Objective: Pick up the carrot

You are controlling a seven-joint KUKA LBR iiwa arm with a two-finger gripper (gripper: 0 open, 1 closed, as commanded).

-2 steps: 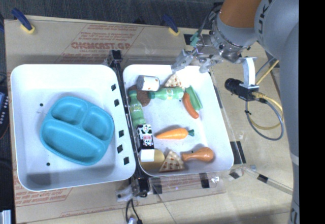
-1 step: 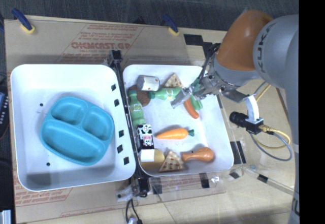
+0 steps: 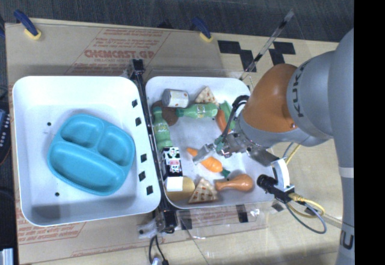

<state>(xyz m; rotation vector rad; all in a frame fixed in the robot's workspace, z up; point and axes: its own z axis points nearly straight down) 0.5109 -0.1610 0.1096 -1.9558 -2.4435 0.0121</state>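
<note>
Cardboard covers the table (image 3: 90,47), which carries 2 white bins side by side. Left bin (image 3: 36,101) holds a blue divided plate (image 3: 90,152). Right bin (image 3: 240,201) is crowded: a green bottle (image 3: 161,131) along its left wall, a can (image 3: 175,98) and a sandwich wedge (image 3: 206,96) at the top, a milk carton (image 3: 172,161), a pizza slice (image 3: 203,191) and a drumstick (image 3: 236,184) at the bottom.

Carrot (image 3: 211,165) lies near the bin's middle, just above the drumstick, orange with a green stub at its right end. It looks like a light, stiff plastic toy, smooth and tapered, so likely to slip; gripping across the thick middle seems best.

Pincer (image 3: 218,148) hangs just above the carrot, tilted down to the left from the wrist; how far apart it stands, I cannot tell. Nothing shows in its hold. Arm (image 3: 301,107) enters from the right, orange band bent over the bin.
</note>
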